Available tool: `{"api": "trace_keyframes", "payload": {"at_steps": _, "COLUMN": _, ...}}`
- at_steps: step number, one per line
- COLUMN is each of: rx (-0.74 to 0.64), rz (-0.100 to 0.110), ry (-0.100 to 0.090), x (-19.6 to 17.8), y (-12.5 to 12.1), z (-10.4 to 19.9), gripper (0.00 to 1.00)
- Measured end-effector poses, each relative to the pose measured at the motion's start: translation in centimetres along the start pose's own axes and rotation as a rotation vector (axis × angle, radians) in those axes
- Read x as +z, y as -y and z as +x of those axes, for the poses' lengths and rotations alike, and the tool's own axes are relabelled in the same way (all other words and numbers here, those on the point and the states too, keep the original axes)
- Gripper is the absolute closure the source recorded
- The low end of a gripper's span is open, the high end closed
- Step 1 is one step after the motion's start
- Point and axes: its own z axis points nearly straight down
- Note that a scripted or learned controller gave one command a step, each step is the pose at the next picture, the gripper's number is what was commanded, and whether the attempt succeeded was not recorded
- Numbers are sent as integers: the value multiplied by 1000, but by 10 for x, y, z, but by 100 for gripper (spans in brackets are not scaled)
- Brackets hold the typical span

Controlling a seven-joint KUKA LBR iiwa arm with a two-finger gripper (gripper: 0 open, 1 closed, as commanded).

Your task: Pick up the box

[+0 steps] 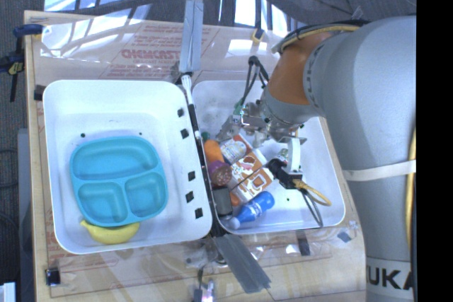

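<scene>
Grey arm (pixel 368 102) with the orange band comes in from the right, and its gripper (pixel 263 125) sits low in the right bin (pixel 322 212), just above the box (pixel 249 177); can't tell how its jaws stand. That box is orange and white, print too small to read, wedged in clutter: a blue bottle (pixel 255 207) below it. "KUKA" shows on the arm's base. Left bin (pixel 64 99) has a blue tray (pixel 117 179) and a banana (pixel 110 231). Dark carpet behind the bench.
</scene>
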Motion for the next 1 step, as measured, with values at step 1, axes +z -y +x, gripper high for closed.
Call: {"api": "trace_keyframes", "payload": {"at_steps": 1, "rx": -120, "rz": -4, "ry": 0, "x": -2, "y": -54, "z": -16, "gripper": 0}}
